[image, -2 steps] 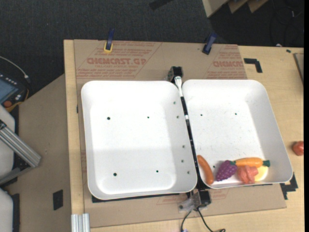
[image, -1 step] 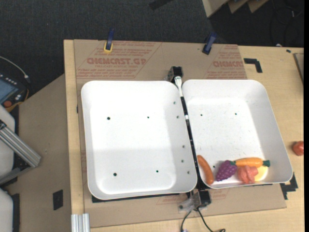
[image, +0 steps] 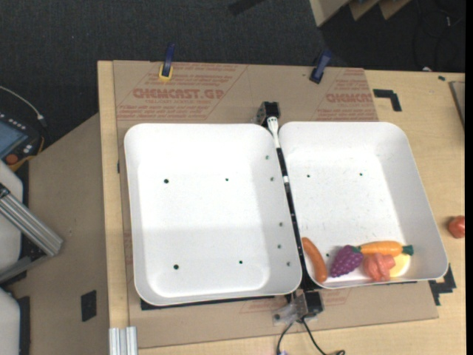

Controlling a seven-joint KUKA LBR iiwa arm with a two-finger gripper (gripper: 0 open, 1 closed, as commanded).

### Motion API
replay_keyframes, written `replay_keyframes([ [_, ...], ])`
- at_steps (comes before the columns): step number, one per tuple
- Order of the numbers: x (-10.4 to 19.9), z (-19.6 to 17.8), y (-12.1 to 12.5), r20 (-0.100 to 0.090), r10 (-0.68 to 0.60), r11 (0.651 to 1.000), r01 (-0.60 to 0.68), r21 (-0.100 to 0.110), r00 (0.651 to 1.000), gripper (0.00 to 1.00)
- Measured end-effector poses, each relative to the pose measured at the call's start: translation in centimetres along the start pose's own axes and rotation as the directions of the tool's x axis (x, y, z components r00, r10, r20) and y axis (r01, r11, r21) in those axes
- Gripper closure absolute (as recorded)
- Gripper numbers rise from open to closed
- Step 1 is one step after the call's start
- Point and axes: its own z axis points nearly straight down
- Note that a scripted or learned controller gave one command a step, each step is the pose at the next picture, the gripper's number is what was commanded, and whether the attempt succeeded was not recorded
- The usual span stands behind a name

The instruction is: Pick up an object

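Along the near wall of the right bin [image: 414, 168] lies a cluster of toy food: an orange sausage [image: 314, 259] leaning at the near-left corner, purple grapes [image: 345, 260] just right of it, then a carrot [image: 384, 248] lying across a red piece [image: 377, 267] and a yellow piece [image: 400, 266]; the left bin [image: 140, 198] sits alongside, touching it at the middle seam; a small red thing [image: 457, 227] rests on the table [image: 74, 198] right of the bins; two blue clamps [image: 168, 61] grip the cardboard's far edge.
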Motion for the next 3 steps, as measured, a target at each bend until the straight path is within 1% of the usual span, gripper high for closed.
replay_keyframes([
  [1, 1.8, 1.0, -7.8, -0.006, 0.003, 1.0, -0.003, 0.007, 1.0, 1.0],
  [2, -0.6, 1.1, -7.5, -0.001, 0.003, 1.0, -0.003, 0.002, 1.0, 1.0],
  [3, -0.4, 1.1, -7.4, -0.002, 0.0, 1.0, 0.0, 0.002, 1.0, 1.0],
])
